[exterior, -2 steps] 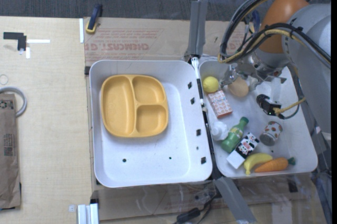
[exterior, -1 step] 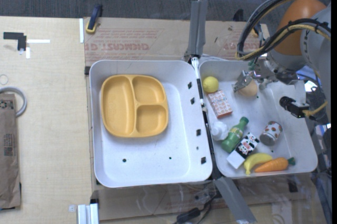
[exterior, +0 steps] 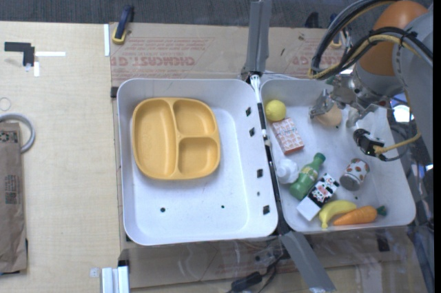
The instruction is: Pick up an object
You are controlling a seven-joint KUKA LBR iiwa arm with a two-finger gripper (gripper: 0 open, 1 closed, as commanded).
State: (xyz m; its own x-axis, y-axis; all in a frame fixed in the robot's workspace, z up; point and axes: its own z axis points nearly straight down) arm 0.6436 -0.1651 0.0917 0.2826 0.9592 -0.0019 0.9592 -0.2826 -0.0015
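My gripper [exterior: 336,110] hangs over the back of the right bin [exterior: 396,147]. Its fingers [exterior: 321,105] stand on either side of a small tan lump [exterior: 330,118] and close on it. Whether the lump is off the bin floor I cannot tell. Other objects lie in this bin: a yellow lemon [exterior: 275,109], a pink box [exterior: 288,136], a green bottle [exterior: 307,177], a black-and-white toy [exterior: 322,191], a brown-and-white cup [exterior: 353,174], a banana [exterior: 333,211] and a carrot [exterior: 355,216].
The left bin [exterior: 138,216] holds a yellow divided plate [exterior: 176,138]. A metal divider [exterior: 264,140] separates the two bins. Black cables [exterior: 375,143] loop down from the wrist over the right bin. The arm's body [exterior: 413,71] covers the bin's far right corner.
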